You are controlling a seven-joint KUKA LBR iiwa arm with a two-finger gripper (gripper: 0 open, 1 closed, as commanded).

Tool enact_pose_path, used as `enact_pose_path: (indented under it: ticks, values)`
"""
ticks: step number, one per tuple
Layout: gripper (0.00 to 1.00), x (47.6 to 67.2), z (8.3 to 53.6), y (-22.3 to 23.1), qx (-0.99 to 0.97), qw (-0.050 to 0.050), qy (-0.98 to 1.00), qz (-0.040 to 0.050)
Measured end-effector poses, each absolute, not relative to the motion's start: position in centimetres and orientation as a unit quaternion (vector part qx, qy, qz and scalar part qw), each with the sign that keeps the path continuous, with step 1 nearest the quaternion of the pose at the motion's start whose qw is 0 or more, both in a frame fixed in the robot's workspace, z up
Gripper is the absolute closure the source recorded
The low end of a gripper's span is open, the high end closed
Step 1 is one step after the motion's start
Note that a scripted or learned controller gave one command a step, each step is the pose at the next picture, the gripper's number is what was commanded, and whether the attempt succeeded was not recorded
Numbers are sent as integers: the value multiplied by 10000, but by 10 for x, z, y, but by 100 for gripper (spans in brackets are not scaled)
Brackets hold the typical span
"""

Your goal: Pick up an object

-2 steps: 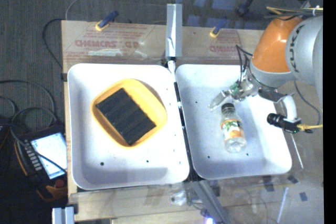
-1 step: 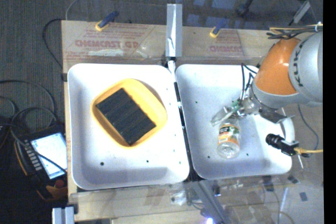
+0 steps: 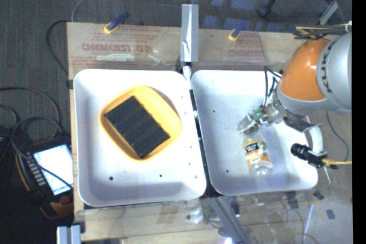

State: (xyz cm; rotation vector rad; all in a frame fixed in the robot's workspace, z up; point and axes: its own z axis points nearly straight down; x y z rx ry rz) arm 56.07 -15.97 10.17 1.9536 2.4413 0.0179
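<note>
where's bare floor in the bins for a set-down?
Right bin: its left half is bare, between the centre divider and the bottle. Crowded to its right, where the gripper hangs just above the bottle. Left bin: yellow tray takes the middle; bare strips border it.

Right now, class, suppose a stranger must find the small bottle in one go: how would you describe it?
Find the right-hand white bin, the one the grey and orange arm reaches over. Just below the claw lies a small clear bottle with an orange and black label, the lone loose thing there, unlike the yellow dish next door.
</note>
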Motion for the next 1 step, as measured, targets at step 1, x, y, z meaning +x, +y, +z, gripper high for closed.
enact_pose_path:
  ticks: [1]
  values:
    - [100,577,93,-169,5768,71,8168,22]
